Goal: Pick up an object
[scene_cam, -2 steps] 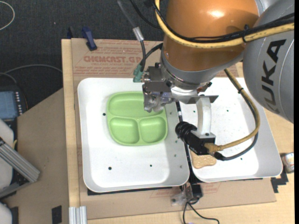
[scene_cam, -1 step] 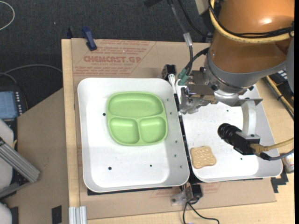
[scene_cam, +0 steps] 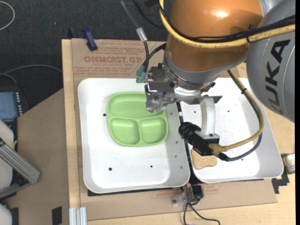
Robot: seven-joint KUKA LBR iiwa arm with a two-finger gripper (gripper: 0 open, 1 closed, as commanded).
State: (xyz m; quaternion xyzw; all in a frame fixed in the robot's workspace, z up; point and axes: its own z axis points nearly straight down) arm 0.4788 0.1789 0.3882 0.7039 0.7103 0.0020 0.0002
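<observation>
Pincer [scene_cam: 154, 102] over green tray's [scene_cam: 136, 121] top right corner, grip state unclear | tan object [scene_cam: 205, 161] half hidden beneath cable

a single fixed camera looks down at a slant from above the brown cardboard-covered bench [scene_cam: 117, 55], close enough that the two shallow white plastic bins [scene_cam: 93, 139] take up most of the frame. the grey and orange arm [scene_cam: 211, 27] enters from the right, looming nearest the lens.
</observation>
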